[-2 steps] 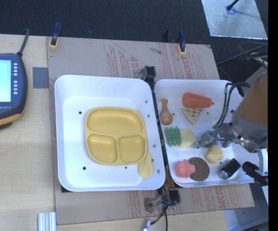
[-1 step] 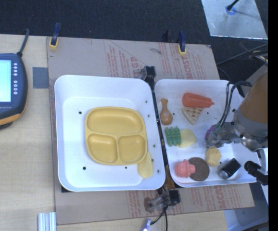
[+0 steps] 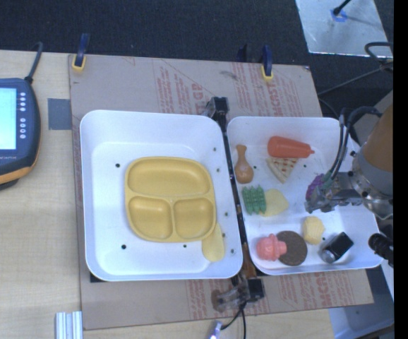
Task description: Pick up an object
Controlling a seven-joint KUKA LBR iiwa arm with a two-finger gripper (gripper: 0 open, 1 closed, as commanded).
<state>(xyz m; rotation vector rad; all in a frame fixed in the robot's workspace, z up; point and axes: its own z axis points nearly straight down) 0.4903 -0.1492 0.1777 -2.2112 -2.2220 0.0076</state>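
two bins point(image 3: 91, 189); gripper point(image 3: 324, 198) over toys.

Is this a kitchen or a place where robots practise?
Probably a robot practice lab, not a kitchen: the food looks like toys, sitting in a white bin on cardboard, with a control pad nearby.

Robotics laboratory bench. Two white bins point(image 3: 91, 189) rest on a cardboard sheet point(image 3: 183, 83) clamped to a wooden table point(image 3: 20, 260) at the frame's upper edge. A robot teach pendant point(image 3: 3, 133) lies at the left; the grey arm point(image 3: 377, 154) enters at right. Dark carpet point(image 3: 154, 13) fills the top.
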